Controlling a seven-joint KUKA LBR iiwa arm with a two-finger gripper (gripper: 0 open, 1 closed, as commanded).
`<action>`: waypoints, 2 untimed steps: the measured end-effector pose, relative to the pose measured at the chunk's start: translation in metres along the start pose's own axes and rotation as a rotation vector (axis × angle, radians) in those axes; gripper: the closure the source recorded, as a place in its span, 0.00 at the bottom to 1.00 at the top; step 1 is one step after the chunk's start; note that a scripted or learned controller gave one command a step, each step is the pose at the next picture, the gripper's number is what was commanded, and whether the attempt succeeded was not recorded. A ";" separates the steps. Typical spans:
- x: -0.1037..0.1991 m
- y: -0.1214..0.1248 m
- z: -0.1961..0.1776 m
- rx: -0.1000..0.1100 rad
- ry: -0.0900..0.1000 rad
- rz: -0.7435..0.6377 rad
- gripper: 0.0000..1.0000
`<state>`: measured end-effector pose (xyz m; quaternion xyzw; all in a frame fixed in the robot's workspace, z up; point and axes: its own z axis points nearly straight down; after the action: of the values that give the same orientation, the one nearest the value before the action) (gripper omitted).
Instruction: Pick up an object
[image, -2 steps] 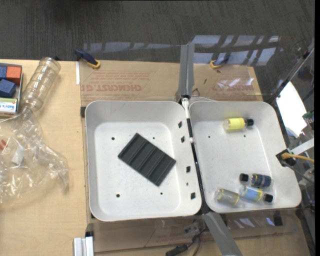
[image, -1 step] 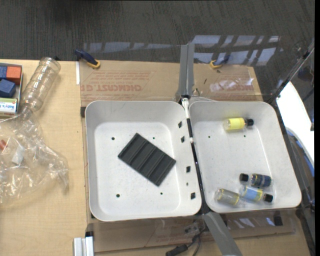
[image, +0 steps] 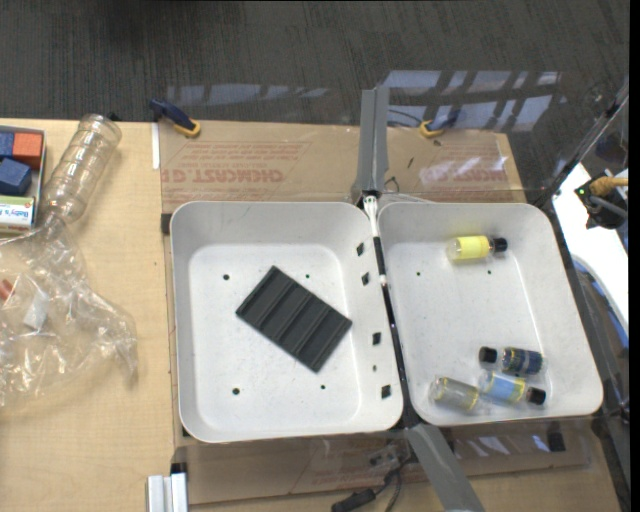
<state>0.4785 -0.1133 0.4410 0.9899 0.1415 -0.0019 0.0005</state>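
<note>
A dark ribbed rectangular pad (image: 294, 318) lies tilted in the middle of the left bin (image: 200, 230). In the right bin (image: 540, 230) a small yellow bottle with a black cap (image: 474, 246) lies near the back. Three small bottles cluster at that bin's front right: a dark blue one (image: 514, 359), a pale one with a yellow band (image: 508, 390), and a clear amber one (image: 455, 394).
A clear plastic bottle (image: 78, 165), crumpled plastic wrap (image: 50, 310) and a box with blue and orange blocks (image: 20, 160) lie on the bench to the left. Cardboard (image: 260, 165) sits behind the bins. A grey divider bar (image: 372, 140) runs between them.
</note>
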 end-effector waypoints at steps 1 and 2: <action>0.011 -0.042 0.212 0.003 -0.002 0.085 0.00; 0.011 -0.042 0.204 0.004 -0.006 0.087 1.00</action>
<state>0.4768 -0.0706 0.2368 0.9951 0.0983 -0.0053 -0.0007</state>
